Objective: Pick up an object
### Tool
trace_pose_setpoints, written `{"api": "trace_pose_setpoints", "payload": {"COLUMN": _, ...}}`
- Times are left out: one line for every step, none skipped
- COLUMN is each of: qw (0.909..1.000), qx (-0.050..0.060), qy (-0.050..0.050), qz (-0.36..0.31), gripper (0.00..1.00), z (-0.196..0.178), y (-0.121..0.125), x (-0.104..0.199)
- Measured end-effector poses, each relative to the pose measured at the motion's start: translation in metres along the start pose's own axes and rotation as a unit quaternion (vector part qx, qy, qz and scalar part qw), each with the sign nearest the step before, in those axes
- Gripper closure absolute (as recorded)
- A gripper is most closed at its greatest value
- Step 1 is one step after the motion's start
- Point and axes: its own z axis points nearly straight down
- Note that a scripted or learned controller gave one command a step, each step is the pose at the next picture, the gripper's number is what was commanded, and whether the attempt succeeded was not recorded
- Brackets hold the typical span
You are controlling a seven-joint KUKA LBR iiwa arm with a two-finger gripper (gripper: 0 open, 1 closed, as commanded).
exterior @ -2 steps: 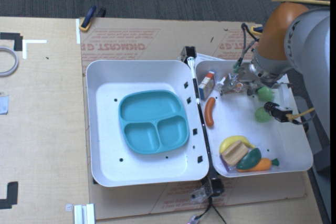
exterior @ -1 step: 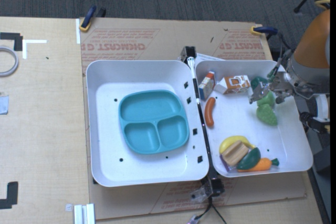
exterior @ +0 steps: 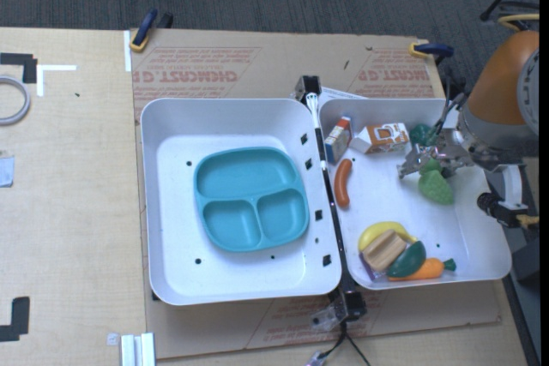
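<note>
Currently gripper (exterior: 426, 160) low in right bin (exterior: 480, 257), near its far right corner, just above light green leafy toy (exterior: 437, 187); finger spread cannot be told, nothing seen between them. Dark green item (exterior: 421, 134) just beyond. Small carton (exterior: 388, 136) and box (exterior: 340, 135) along far edge. Sausage (exterior: 343, 183) by left wall. Banana (exterior: 383, 232), bread (exterior: 383, 252), carrot (exterior: 426, 269) at near edge. Left bin (exterior: 163, 193) carries teal divided tray (exterior: 251, 197).
</note>
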Motion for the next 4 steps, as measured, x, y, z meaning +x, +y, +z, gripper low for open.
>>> {"api": "trace_pose_setpoints", "payload": {"qw": 1.0000, "qx": 0.000, "qy": 0.000, "qz": 0.000, "gripper": 1.00, "z": -0.010, "y": 0.000, "x": 0.000}}
{"api": "trace_pose_setpoints", "payload": {"qw": 1.0000, "qx": 0.000, "qy": 0.000, "qz": 0.000, "gripper": 0.00, "z": -0.010, "y": 0.000, "x": 0.000}}
{"api": "trace_pose_setpoints", "payload": {"qw": 0.9999, "qx": 0.011, "qy": 0.002, "qz": -0.004, "gripper": 0.00, "z": 0.001, "y": 0.055, "x": -0.002}}
{"api": "trace_pose_setpoints", "payload": {"qw": 1.0000, "qx": 0.009, "qy": 0.000, "qz": -0.004, "gripper": 1.00, "z": -0.010, "y": 0.056, "x": -0.003}}
